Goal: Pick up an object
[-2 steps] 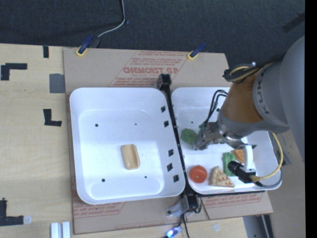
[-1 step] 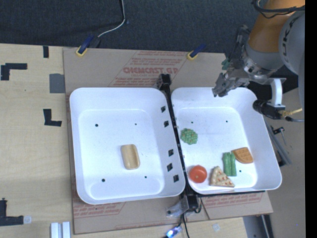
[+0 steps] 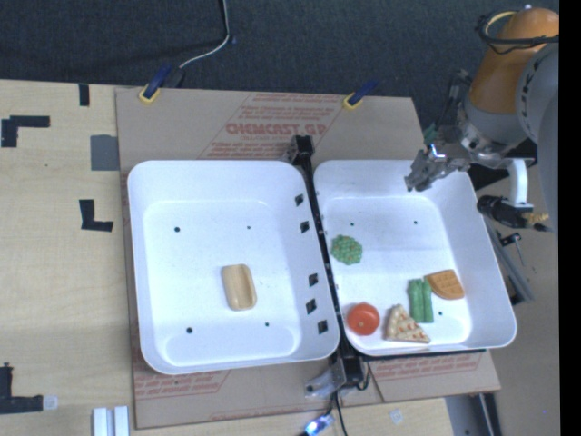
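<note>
My gripper (image 3: 419, 178) hangs over the far right corner of the right bin (image 3: 381, 178), well above its floor, with nothing visible between its tips. On that bin's floor lie a green broccoli piece (image 3: 346, 249), a red tomato (image 3: 363, 318), a pizza slice (image 3: 404, 325), a green bean pod (image 3: 419, 300) and an orange wedge (image 3: 446, 284), all nearer the front than the gripper. A tan bread roll (image 3: 239, 286) lies in the left bin (image 3: 163, 184).
The two bins meet at a black clip strip (image 3: 313, 243) running front to back. They rest on a cardboard sheet (image 3: 263, 125) on the wooden bench. A white cable (image 3: 221, 25) trails at the back.
</note>
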`<state>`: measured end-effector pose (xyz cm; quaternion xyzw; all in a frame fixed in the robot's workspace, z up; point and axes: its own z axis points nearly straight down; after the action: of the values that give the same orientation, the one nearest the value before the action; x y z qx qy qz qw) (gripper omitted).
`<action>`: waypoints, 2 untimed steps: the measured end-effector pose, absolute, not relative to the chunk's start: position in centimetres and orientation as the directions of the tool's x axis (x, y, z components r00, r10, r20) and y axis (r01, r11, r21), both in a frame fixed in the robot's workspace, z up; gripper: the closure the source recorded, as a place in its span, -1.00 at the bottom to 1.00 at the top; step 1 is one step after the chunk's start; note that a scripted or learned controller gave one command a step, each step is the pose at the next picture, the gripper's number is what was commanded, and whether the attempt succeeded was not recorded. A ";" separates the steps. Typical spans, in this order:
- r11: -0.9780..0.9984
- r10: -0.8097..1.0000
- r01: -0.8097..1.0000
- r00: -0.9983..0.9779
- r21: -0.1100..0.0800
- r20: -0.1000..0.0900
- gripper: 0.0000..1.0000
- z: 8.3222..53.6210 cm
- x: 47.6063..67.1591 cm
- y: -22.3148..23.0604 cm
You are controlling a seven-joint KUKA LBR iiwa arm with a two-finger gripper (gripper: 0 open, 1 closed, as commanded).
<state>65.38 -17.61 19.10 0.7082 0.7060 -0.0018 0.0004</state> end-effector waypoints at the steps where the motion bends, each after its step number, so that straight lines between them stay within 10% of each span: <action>1: 0.009 1.000 1.000 -0.009 -0.001 0.002 1.00 18.3 66.9 -8.0; 2: 0.005 1.000 1.000 -0.005 -0.002 0.001 1.00 18.4 66.8 -2.3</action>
<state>66.80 -2.34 18.39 0.7053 0.7089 -0.0005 -0.0009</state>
